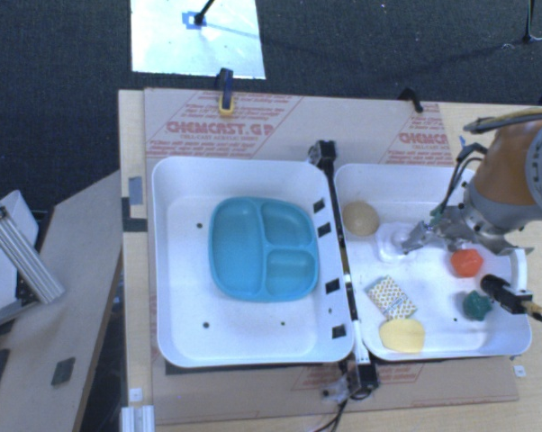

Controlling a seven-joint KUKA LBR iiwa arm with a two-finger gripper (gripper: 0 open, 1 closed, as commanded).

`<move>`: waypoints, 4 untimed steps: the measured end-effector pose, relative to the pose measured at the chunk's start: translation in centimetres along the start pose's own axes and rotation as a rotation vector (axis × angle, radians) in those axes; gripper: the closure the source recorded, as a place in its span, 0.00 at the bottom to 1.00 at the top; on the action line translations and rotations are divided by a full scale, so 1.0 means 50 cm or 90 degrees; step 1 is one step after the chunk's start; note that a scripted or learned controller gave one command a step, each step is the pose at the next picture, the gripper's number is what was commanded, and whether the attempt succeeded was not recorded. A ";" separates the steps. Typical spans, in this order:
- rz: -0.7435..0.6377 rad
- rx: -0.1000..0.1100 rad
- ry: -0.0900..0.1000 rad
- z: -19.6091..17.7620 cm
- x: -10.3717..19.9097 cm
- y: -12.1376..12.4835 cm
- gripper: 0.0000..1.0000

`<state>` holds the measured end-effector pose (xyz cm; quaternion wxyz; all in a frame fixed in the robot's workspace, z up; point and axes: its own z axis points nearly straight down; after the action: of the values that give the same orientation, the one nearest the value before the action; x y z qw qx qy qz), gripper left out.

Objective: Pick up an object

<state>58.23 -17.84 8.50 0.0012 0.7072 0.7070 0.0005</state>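
You are looking down at a slant on a bench with two shallow white bins side by side. The left bin (pixel 176 268) holds a blue divided plate (pixel 263 248) with three compartments, lying flat near the middle.

The right bin (pixel 514 336) holds the loose objects. A round beige ball (pixel 360 218) sits near the bin's upper left corner. A small patterned pouch (pixel 390 297) with a checked print lies lower down, and a flat yellow piece (pixel 402 336) rests just below it, near the bin's front wall. An orange object (pixel 466 263) sits toward the right, with a dark teal object (pixel 475 305) just below it.

The grey arm (pixel 514 183) with its orange band enters from the right. Its gripper (pixel 413 239) is low in the right bin, between the beige ball and the orange object, over a pale patch of bin floor. You cannot tell from this view whether anything is caught there; the tip is too blurred.
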 end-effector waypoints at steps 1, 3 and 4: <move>0.000 -0.004 0.000 -0.026 0.000 0.004 1.00; -0.003 -0.002 0.000 -0.227 0.013 0.006 1.00; -0.004 -0.003 -0.001 -0.336 0.013 0.009 1.00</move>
<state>58.65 -17.20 25.29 0.0034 0.7052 0.7090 0.0018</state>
